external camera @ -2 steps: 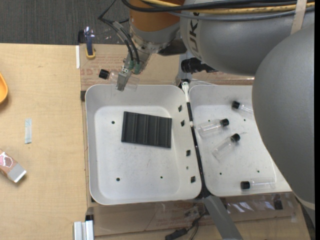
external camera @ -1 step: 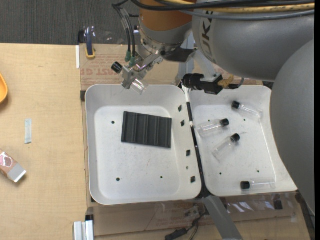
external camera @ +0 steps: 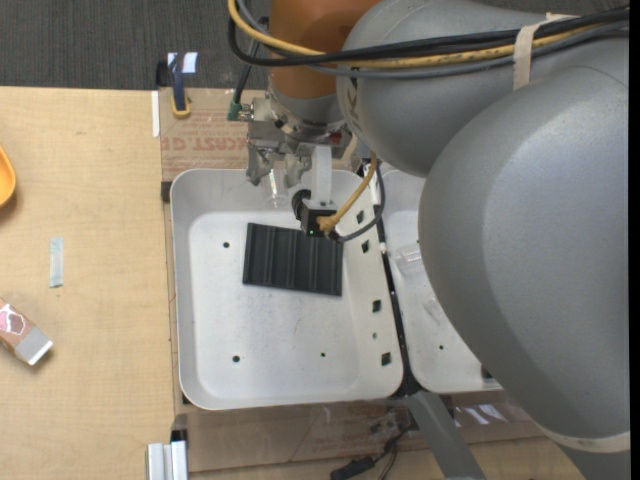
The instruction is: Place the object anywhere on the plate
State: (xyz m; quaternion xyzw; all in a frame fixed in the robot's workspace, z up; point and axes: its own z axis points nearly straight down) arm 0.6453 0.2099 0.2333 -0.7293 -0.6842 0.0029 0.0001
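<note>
Your gripper [external camera: 281,183] at upper centre, finger state unclear, just above the black ribbed plate [external camera: 293,259] in the left bin [external camera: 200,368].

Arm [external camera: 500,168] hides most of right bin [external camera: 440,348]; orange obj [external camera: 5,178] cut by left edge.

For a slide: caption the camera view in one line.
KUKA arm's gripper poised over the left white bin, just above a dark ribbed rectangular object lying flat inside.

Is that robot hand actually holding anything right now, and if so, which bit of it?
It cannot be told. The gripper hangs over the far edge of the left bin, just beyond the dark ridged plate, and nothing is visible between its fingers.
</note>
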